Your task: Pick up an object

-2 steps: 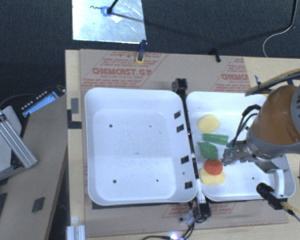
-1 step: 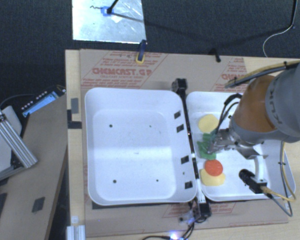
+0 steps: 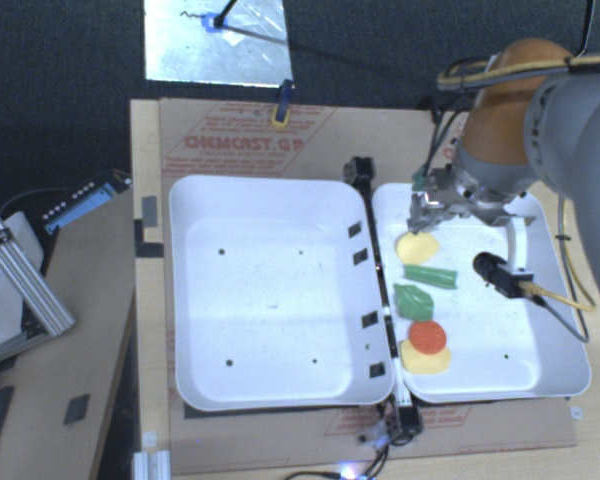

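One pale yellow, rounded object [image 3: 417,247]

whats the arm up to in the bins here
A grey robot arm reaches in from the right and has its tool low over the right bin, just above a pale yellow item at the far end of a row of toy foods. Nearer the camera lie a green pod, a green leafy piece, a red-orange round piece and a yellow piece. Nothing is visibly lifted yet. The left bin sits alongside.
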